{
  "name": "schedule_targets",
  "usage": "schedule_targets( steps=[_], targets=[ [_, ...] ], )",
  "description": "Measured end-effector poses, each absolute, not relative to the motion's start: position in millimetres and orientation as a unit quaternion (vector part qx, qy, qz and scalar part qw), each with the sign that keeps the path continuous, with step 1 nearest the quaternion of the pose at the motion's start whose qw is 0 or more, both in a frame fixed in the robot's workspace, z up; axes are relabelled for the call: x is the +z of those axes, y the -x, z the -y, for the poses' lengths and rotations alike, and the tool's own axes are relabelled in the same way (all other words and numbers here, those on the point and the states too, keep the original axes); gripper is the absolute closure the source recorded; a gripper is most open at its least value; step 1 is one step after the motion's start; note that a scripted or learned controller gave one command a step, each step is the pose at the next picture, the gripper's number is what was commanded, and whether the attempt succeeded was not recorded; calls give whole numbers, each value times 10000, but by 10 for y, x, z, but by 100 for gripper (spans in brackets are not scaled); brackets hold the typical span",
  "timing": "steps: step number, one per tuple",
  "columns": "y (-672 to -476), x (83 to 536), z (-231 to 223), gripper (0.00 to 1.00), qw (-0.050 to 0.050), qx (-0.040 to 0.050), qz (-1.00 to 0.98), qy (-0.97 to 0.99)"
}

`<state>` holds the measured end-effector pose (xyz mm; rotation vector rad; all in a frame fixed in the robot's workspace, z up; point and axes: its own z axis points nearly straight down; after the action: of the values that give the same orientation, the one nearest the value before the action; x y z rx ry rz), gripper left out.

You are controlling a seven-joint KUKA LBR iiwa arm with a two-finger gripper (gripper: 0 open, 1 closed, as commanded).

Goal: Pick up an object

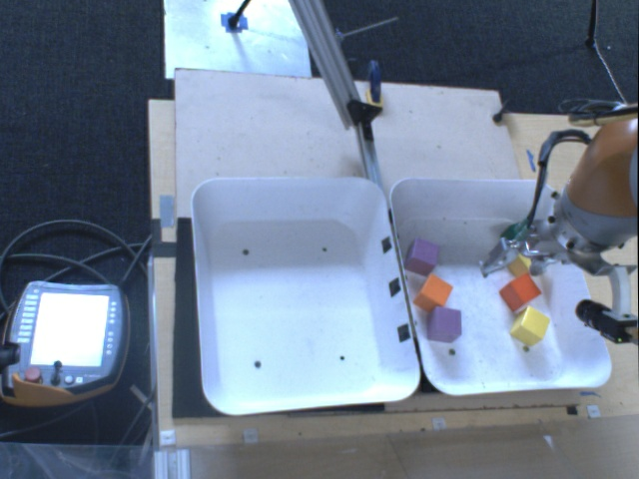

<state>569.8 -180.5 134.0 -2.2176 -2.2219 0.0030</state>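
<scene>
the arm (599,183) reaches in over the right-hand white bin (469,203), and its gripper (514,252) hangs low above that bin's floor, toward the bin's far right part. whether the pincer is spread or closed cannot be told from this angle, nor whether it has hold of anything. a small yellow block (519,264) shows right at the gripper's tip, partly hidden by the metal. just nearer the camera from that tip lies a red-orange cube (520,291), and beyond it, toward the bin's near right corner, a yellow cube (530,325). toward the bin's left wall sit three more: a purple cube (422,256) farthest back, an orange cube (433,292) just in front of it, and a second purple cube (444,323) nearest the front rim. the left-hand white bin (215,208) stands touching the right bin's left wall.
</scene>
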Motion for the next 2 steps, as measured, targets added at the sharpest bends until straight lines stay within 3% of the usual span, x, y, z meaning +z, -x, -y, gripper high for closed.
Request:
schedule_targets(
  steps=[1,2],
  targets=[
    [-5767,1146,1799,0,-83,-59,7092,7050],
    [-5774,1242,1795,100,-88,-66,7103,7038]
  ],
)
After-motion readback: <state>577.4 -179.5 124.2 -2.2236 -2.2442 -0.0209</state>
